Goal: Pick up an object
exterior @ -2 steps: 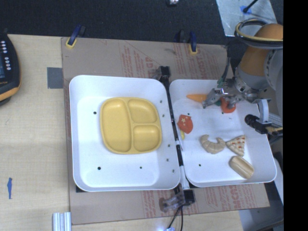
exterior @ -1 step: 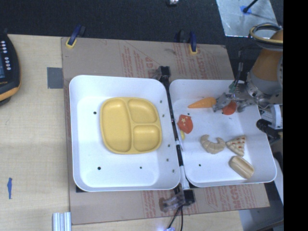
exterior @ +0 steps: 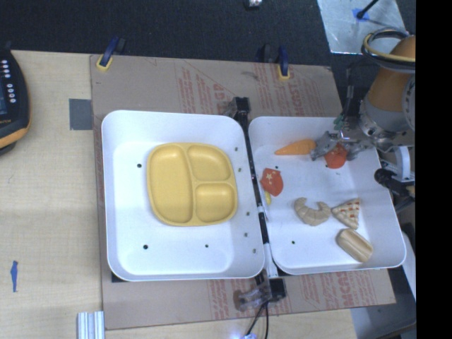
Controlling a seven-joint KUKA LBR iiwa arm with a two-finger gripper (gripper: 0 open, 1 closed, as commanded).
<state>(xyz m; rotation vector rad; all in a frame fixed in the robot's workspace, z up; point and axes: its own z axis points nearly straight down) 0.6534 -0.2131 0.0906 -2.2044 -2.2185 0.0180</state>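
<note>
Tomato (exterior: 336,158), small, round and red, sits in the upper right part of the right bin (exterior: 318,260), directly under my fingers (exterior: 337,144), which come in from the right edge of the frame; whether they are open or closed around it I cannot tell, because my wrist hardware covers them from above. Being round, the tomato shows no long axis. Just to its left lies an orange carrot (exterior: 295,147), its long axis running nearly left to right with a slight tilt, the thicker end toward my fingers and the tip pointing to the left of the frame. Along the left wall of this same bin rests a red strawberry-like piece (exterior: 272,181), close to the seam between the two bins. Lower down in the middle is a pale, curved, lumpy item (exterior: 311,212), and just beside it on the right a pizza slice (exterior: 347,212), its point aimed down and to the right. Near the lower right corner lies a tan bread roll (exterior: 354,245), long axis slanting from upper left to lower right. The left bin (exterior: 127,253) holds a yellow divided plate (exterior: 191,183) with three compartments, set slightly above its centre. Both bins stand on brown cardboard (exterior: 176,83) laid over the desk (exterior: 42,210).
</note>
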